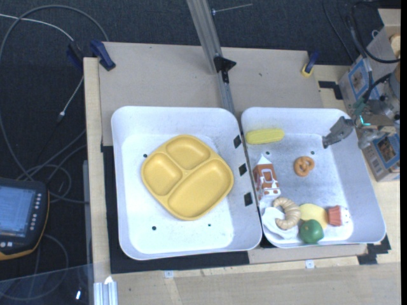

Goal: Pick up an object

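The task looks not started yet: nothing is lifted. The gripper (pixel 335 134) hangs at the right edge of the right bin (pixel 356 189), above its floor, and carries nothing; I cannot tell how it is set. All objects lie in this bin: a corn cob (pixel 264 136) at its upper left, a pretzel (pixel 304 166) near its middle, a small carton (pixel 266 178) at its left wall, and a croissant (pixel 287 212), lemon (pixel 311 212) and green ball (pixel 311 232) at its lower edge. Left to do: choosing 1, descending, grasping, lifting.
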Robot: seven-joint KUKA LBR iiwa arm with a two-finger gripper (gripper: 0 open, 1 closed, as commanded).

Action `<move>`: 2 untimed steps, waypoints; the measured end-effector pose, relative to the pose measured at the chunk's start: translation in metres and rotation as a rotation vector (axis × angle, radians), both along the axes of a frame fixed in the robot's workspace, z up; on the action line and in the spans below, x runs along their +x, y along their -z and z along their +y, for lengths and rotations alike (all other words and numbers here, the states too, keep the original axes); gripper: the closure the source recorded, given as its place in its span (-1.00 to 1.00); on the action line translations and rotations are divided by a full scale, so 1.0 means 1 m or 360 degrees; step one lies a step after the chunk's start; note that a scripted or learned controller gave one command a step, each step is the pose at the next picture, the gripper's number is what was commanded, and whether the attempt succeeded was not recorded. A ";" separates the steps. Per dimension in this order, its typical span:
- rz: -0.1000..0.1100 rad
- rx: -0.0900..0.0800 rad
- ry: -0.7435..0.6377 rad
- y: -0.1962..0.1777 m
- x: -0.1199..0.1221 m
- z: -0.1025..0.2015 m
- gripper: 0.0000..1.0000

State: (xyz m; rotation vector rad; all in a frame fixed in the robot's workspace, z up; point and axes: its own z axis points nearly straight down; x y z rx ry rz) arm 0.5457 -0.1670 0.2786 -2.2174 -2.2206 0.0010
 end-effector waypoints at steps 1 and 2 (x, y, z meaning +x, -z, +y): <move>0.0000 0.0000 0.0000 0.000 0.000 0.000 -1.00; 0.0006 0.0000 0.0002 0.043 -0.001 -0.004 -1.00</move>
